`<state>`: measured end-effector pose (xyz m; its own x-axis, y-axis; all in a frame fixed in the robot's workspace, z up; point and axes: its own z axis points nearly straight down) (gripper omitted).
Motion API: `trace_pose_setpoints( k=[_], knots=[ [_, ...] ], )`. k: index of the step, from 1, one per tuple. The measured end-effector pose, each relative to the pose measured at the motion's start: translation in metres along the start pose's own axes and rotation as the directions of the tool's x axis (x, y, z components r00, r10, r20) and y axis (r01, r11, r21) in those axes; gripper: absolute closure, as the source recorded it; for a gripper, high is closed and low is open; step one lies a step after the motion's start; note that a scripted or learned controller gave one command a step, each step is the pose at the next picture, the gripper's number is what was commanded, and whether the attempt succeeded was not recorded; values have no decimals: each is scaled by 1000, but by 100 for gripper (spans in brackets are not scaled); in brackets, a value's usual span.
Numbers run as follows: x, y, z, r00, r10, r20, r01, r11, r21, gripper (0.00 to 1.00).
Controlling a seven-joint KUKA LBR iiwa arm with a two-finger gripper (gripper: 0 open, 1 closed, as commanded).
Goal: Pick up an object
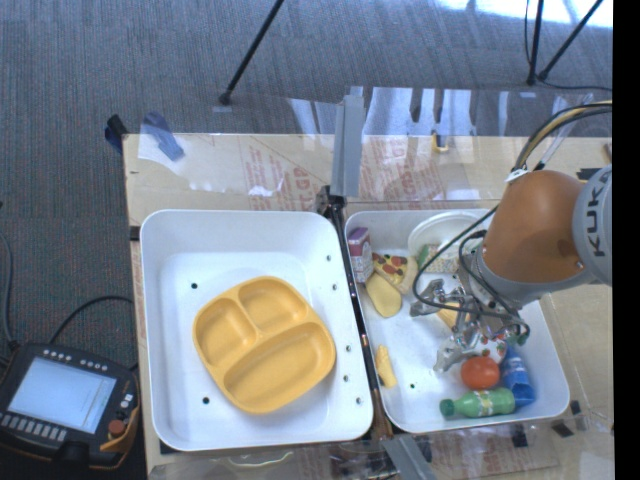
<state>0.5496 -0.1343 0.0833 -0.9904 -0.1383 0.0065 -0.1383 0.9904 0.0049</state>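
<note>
White bins side by side; pincer (pixel 462 336) poised over right bin (pixel 405 418), fingers spread, nothing between them.

Far left of pincer: yellow divided tray (pixel 264 342) alone in left bin (pixel 160 268). Nearer left: small yellow piece (pixel 385 366). Just below right fingertip: red tomato-like ball (pixel 480 372), nearest candidate; below it, green bottle (pixel 478 404). Right of ball: blue bottle (pixel 516 376). Advised: centre over ball, descend straight, close squarely, avoid nudging bottles.

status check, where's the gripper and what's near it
Gripper low in right bin, nothing seen held. Tomato just beside it, untouched. Blue bottle and green bottle crowd close.
</note>
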Motion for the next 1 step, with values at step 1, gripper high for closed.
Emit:
trace_pose_setpoints(
  k=[1],
  knots=[
    [-2,-61,-1,998,63,3,-63,998,-7,0]
  ],
)
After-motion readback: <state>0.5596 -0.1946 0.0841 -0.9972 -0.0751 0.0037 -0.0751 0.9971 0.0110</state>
